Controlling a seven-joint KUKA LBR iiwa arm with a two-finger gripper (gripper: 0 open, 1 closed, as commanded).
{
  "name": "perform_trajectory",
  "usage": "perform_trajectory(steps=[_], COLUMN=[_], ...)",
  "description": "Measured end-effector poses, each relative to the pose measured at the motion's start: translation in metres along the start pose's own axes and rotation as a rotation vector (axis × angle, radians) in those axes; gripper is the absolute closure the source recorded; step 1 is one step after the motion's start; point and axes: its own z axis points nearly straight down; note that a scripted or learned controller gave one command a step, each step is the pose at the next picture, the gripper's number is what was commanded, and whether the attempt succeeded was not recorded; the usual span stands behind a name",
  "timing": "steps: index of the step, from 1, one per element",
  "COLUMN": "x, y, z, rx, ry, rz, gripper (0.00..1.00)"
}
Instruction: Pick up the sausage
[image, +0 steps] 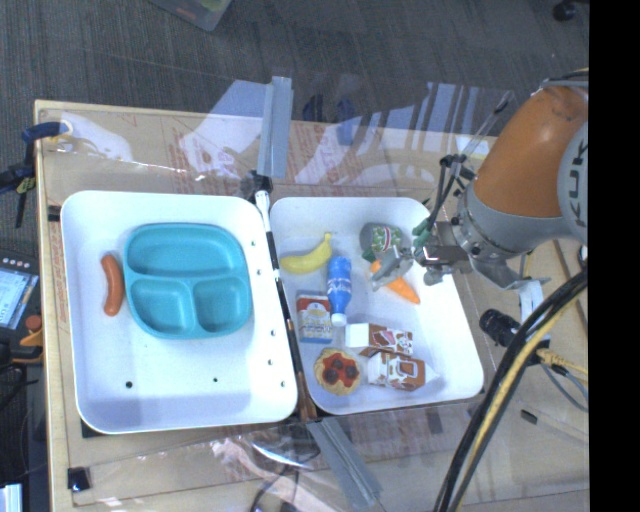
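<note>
Sausage (113, 284) lengthwise up-down in left bin (80, 390), beside teal tray (188, 277); end effector (392, 266) grip state seemingly indiscernible.

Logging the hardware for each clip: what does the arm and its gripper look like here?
The arm is bulky and rounded, with a broad orange band above a grey wrist section. Part of dark lettering shows on its pale casing at the right edge. The gripper is a small dark grey metal assembly with thin fingers. Thin wires run along the wrist, and thick black cables with a yellow one hang below.
</note>
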Motion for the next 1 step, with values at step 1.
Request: perform_trajectory(steps=[1], x=[0.0038], y=[0.0496], z=[0.0487], rx=[0.000], ry=[-0.002], rz=[-0.050], gripper=[0.00])
